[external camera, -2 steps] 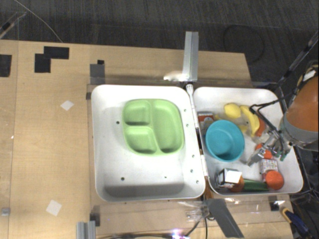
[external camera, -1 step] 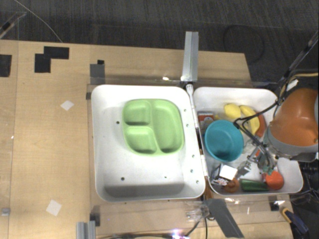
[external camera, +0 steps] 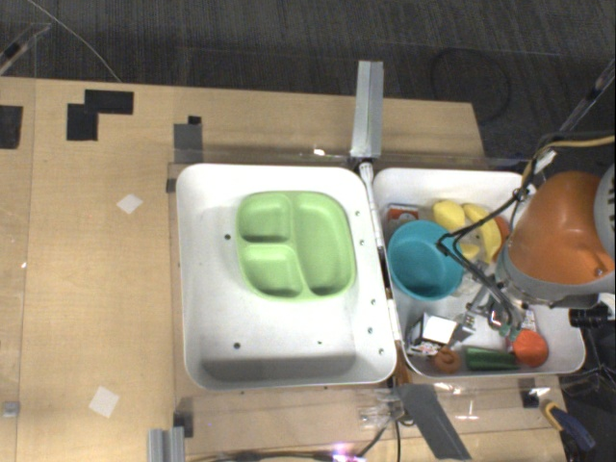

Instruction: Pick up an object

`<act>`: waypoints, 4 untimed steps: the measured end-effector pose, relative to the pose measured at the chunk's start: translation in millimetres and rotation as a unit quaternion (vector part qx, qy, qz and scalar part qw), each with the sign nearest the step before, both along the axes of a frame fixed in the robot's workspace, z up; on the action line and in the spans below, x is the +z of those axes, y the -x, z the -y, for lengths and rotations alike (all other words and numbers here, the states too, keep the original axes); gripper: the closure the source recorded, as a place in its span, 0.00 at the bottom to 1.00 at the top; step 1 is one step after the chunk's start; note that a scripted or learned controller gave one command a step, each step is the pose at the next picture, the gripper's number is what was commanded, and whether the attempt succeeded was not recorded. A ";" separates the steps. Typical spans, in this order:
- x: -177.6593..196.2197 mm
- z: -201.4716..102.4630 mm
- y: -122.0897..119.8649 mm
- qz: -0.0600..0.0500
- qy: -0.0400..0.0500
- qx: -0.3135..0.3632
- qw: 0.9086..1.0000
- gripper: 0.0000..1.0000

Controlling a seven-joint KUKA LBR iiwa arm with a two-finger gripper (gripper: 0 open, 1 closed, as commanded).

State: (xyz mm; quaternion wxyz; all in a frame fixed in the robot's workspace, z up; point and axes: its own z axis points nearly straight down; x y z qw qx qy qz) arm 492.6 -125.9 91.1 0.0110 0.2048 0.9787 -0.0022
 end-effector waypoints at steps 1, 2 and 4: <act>7.4 -12.5 -95.2 -0.007 -0.004 0.019 1.000 0.00; -2.1 -29.7 -120.8 -0.004 -0.005 -0.062 0.998 0.00; 13.2 -1.4 -58.0 0.004 -0.006 -0.152 0.988 1.00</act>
